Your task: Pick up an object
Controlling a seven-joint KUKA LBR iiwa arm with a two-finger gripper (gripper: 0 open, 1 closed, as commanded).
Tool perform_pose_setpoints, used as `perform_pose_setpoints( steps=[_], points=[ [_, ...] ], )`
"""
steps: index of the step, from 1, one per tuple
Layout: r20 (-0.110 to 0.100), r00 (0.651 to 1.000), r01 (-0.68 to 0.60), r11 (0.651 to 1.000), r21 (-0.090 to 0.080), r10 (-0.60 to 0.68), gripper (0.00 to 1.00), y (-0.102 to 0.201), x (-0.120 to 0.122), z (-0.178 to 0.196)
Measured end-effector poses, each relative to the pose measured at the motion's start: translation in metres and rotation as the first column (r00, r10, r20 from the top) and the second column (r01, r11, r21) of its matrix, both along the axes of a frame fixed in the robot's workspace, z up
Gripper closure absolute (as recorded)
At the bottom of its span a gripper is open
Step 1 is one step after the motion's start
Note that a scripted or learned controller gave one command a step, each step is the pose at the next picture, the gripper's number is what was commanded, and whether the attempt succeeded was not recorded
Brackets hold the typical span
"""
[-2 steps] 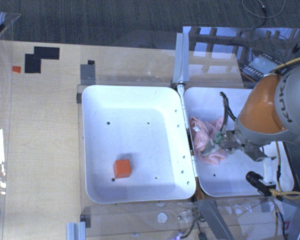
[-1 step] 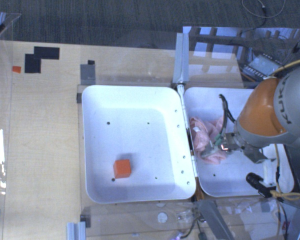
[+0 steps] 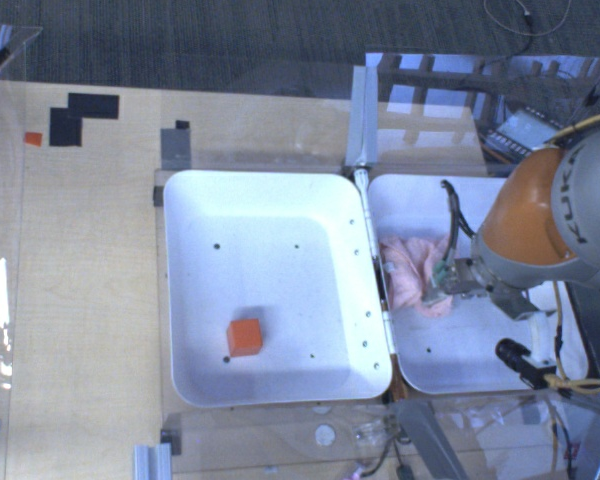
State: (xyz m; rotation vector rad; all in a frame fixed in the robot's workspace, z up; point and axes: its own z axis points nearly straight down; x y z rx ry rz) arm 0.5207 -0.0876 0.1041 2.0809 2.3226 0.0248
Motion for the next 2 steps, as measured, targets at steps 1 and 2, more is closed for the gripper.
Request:
perform_pose_setpoints(
  steps=[1, 2],
  points=[
    [-0.018, 0.996, -0.086, 0.996, 0.001, 0.086, 1.00, 0.016, 0.035, 0.116],
    [-0.023, 0.994, -0.109, 0.994, 0.002, 0.109, 1.00, 0.028, 0.108, 0.100]
  ],
)
